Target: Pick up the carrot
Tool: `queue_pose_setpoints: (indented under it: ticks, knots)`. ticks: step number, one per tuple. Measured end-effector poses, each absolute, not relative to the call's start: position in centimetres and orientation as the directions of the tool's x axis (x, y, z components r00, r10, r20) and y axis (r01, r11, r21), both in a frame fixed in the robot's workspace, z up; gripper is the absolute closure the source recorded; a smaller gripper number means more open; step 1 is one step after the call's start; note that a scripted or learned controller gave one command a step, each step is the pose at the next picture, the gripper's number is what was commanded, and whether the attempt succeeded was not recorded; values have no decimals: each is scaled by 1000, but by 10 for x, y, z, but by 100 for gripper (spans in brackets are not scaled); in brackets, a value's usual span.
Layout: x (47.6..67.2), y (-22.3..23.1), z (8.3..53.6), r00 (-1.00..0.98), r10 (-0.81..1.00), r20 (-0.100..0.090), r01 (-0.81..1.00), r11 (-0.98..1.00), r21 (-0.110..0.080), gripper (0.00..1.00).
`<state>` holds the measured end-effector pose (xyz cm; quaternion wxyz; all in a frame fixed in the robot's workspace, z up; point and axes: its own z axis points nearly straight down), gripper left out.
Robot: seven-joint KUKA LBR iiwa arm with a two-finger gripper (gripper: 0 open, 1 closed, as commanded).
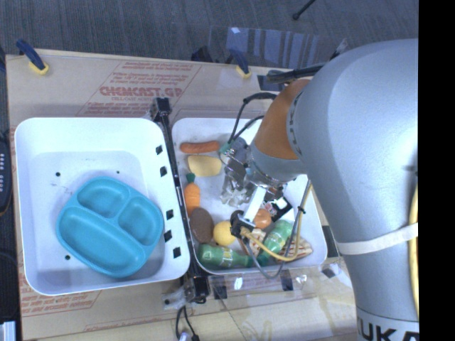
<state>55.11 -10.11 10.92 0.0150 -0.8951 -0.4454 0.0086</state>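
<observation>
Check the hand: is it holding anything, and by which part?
Cannot be told. The hand hovers low in the right white bin, and nothing shows in its grip. The small orange carrot lies apart, by the bin's left wall.

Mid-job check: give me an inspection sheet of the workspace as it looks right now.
Surface: cardboard-covered bench with two white bins, left bin and right bin.
Job's things: carrot lying at the right bin's left wall, not held.
Clutter: sausage, yellow piece, brown item, lemon, green bottle in the right bin; blue tray in the left bin.
Grippers: gripper over the right bin's middle, apart from the carrot.
Cables: black cable along the wrist.
Surroundings: blue clamps on the bench's far edge.
</observation>
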Motion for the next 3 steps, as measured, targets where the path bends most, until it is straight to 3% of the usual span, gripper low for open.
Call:
queue_pose_setpoints:
  ticks: [1,2,3]
  knots:
    - [579,-9,250,405,914,5,914,-405,2,100]
    - [530,-133,189,424,906,-8,906,-424,-11,100]
    - [508,-175,107,360,933,3,933,-360,5,100]
